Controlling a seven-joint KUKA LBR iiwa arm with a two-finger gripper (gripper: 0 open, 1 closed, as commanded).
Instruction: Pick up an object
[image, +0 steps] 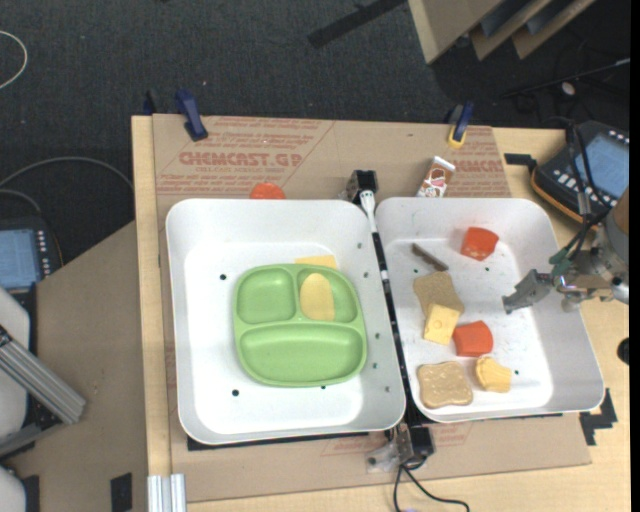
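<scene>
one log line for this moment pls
tool: over right bin, holding nothing | nearest: red block | green tray: left bin

Single overhead camera, slanted down, both bins (190, 300) framed.

The right bin (530, 385) carries the loose pieces. A red block (480, 242) lies near its far edge, with a thin dark brown stick (431, 258) slanting toward the far-left corner. Along the left side a tan slab (437, 290) touches a yellow cheese wedge (441, 325), and a second red block (473, 338) sits just beside that wedge. Near the near edge lie a toast slice (444, 383) and a small yellow-orange piece (493, 374).
</scene>
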